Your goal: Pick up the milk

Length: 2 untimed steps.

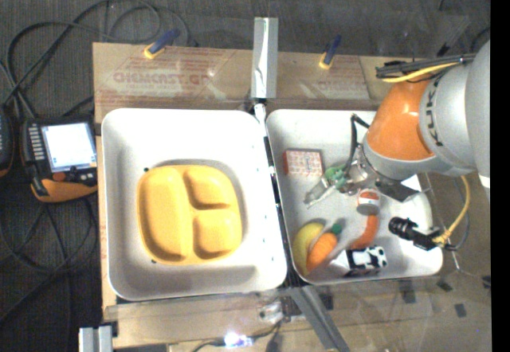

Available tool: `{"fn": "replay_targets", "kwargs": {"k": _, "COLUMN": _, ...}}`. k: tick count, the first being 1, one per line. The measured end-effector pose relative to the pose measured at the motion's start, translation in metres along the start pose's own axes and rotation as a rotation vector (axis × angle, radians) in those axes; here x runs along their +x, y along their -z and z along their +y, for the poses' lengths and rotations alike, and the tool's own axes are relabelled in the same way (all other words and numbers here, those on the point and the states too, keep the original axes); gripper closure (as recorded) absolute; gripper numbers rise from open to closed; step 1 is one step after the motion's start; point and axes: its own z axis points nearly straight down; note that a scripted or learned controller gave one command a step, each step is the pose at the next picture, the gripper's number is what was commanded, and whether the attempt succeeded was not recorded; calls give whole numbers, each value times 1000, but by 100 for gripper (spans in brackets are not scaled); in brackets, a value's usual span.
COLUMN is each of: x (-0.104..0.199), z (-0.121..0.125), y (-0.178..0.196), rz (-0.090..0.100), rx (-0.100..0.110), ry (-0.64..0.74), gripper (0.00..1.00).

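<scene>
The gripper (325, 183) hangs over the middle of the right bin (319, 123), but whether it is parted or closed, or grasping anything, cannot be told. The milk (366, 260), a black-and-white carton, lies near the bin's front edge, well apart from it, beside a carrot (323, 248) and a lemon (307, 236). A yellow tray (191, 211) sits in the left bin (119, 183).

You'll find the milk (367, 260), a small white carton with black patches, lying on its side in the right bin (319, 131), against the bin's front edge near the front right corner, touching the carrot (364, 232) beside it.
</scene>
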Motion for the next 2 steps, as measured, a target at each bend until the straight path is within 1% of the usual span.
{"fn": "replay_targets", "kwargs": {"k": 1, "x": -66, "z": 10, "y": 143, "rz": 4, "rx": 18, "ry": 31, "gripper": 0}}
{"fn": "replay_targets", "kwargs": {"k": 2, "x": -102, "z": -16, "y": 43, "rz": 9, "rx": 18, "ry": 344, "gripper": 0}}
